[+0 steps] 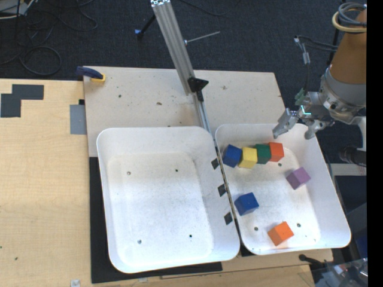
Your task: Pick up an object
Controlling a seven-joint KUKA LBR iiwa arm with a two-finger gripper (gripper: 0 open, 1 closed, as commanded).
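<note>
Pincer (297, 124) spread wide, holding nothing, above right bin (335, 211) with 7 unlabelled cubes (246, 203).

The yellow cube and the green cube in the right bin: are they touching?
Touching. The camera view shows the yellow cube pressed side to side against the green cube, with no white bin floor visible between them.

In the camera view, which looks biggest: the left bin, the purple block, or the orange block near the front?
1. Left bin, far the biggest.
2. Front orange block and purple block: look about alike. The orange one sits nearer the camera, so I won't rank them.
</note>
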